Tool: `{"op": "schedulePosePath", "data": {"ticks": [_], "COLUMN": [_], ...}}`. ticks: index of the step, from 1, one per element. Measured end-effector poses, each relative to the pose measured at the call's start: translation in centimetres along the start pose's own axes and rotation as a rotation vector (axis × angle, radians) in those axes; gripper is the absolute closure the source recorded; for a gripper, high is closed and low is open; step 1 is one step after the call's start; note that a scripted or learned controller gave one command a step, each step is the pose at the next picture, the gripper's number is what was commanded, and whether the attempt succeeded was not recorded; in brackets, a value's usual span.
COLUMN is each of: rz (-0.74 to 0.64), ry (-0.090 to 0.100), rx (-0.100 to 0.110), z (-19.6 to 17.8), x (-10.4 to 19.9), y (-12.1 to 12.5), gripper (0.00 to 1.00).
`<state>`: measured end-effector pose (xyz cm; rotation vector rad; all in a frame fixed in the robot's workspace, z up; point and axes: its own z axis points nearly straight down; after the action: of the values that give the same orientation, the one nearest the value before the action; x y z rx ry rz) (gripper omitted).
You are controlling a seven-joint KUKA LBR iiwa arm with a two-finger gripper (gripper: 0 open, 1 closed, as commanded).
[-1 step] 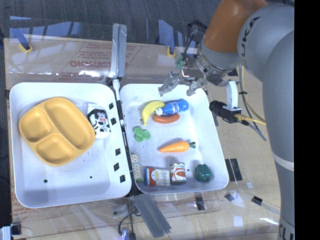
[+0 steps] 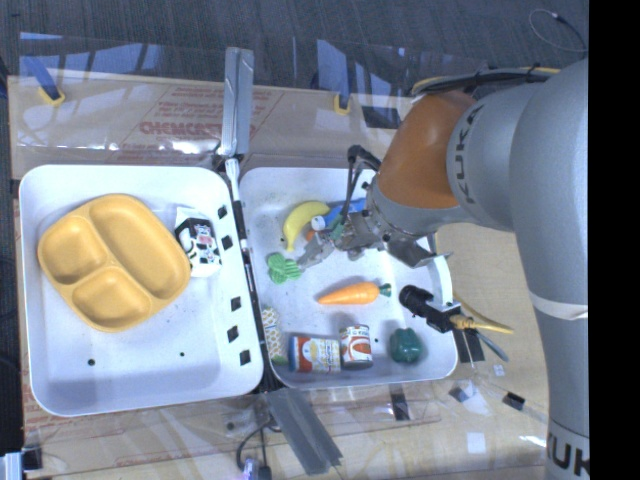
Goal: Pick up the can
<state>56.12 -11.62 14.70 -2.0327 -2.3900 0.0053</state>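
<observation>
Cans first: two of them lie along the front wall of the right bin (image 2: 440,368), a longer can (image 2: 313,353) on its side and a short red-and-white can (image 2: 356,347) touching its right end. Green pepper (image 2: 405,345) sits just beside the short one. Carrot (image 2: 352,293) lies behind them mid-bin, banana (image 2: 303,220) further back, small green toy (image 2: 282,267) near the divider.

Gripper (image 2: 322,248) hovers low over the back-middle of the right bin, between banana and carrot, well apart from the cans. Can't tell whether the fingers are spread or closed; too small and cluttered.

Risks, as a guess: which can is meant is unclear. They touch, so a descent on one could nudge or roll the other. Both hug the front wall, so a finger may hit the rim. Carrot lies on the straight path forward and could get dragged.

Room: open floor between carrot and cans; the right end is crowded by the pepper. Left bin (image 2: 40,388) holds a yellow tray (image 2: 110,258) and a small cup (image 2: 200,241).
</observation>
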Motion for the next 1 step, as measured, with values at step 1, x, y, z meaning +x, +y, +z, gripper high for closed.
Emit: {"op": "schedulePosePath", "data": {"ticks": [1], "rz": [-0.182], "ry": [0.0], "rx": [-0.003], "z": [-0.55], "x": [-0.34], "y": [-8.68], "gripper": [0.0]}}
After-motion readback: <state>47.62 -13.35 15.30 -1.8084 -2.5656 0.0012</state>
